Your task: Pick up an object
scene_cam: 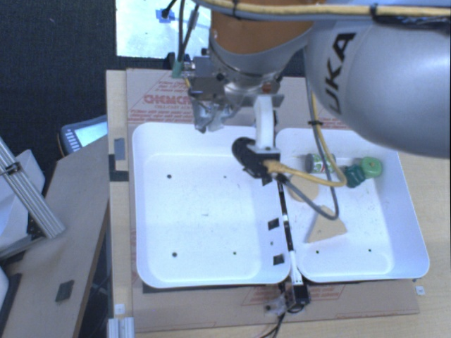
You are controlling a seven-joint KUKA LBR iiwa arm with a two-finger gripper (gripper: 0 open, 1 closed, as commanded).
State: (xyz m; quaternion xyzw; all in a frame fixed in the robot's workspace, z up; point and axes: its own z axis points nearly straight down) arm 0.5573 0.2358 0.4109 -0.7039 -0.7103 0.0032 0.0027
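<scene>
The right bin point(405, 248) holds a green round object point(364, 169) at its far side. Beside it lies a small green and white can point(319, 164). A tan wedge-shaped piece point(325, 222) rests nearer the bin's middle. My gripper point(206, 117) hangs over the far edge of the left bin point(151, 252), well to the left of all three objects and apart from them. Nothing shows in its grasp. The arm's large grey body and orange band cover the top of the view.
A yellow cable point(310, 178) and a grey cable point(331, 203) droop from the arm over the right bin's left part. A black fitting point(246, 153) hangs above the divide between the bins. Cardboard point(155, 97) lies under the bins.
</scene>
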